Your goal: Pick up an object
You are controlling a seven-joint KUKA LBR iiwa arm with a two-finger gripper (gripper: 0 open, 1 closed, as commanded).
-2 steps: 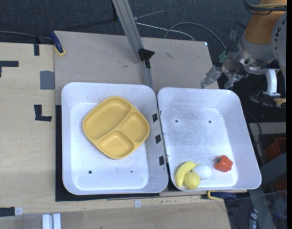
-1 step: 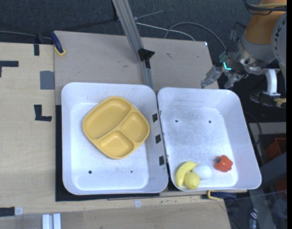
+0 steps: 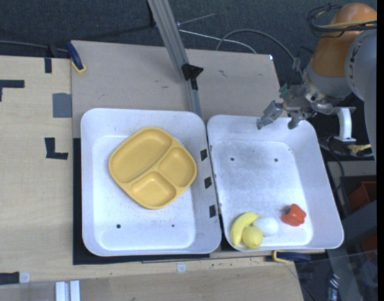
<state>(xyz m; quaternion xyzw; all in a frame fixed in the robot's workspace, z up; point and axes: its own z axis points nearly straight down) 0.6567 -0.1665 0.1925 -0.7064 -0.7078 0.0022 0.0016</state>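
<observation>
My gripper (image 3: 281, 118) hangs over the far right rim of the right bin (image 3: 260, 162), its two fingers spread open with nothing between them. At that bin's near right corner lie a yellow banana (image 3: 241, 225), a yellow lemon (image 3: 252, 237), a white egg-like ball (image 3: 267, 225) and a red pepper (image 3: 294, 215), huddled close together. All of them sit well away from the gripper, toward the front of the bin.
A yellow divided plate (image 3: 152, 167) lies in the left bin (image 3: 98, 231). A slanted metal post (image 3: 173, 36) rises behind the bins. The grey arm with its orange band (image 3: 342, 42) fills the upper right. Cables trail over the bench behind the right bin.
</observation>
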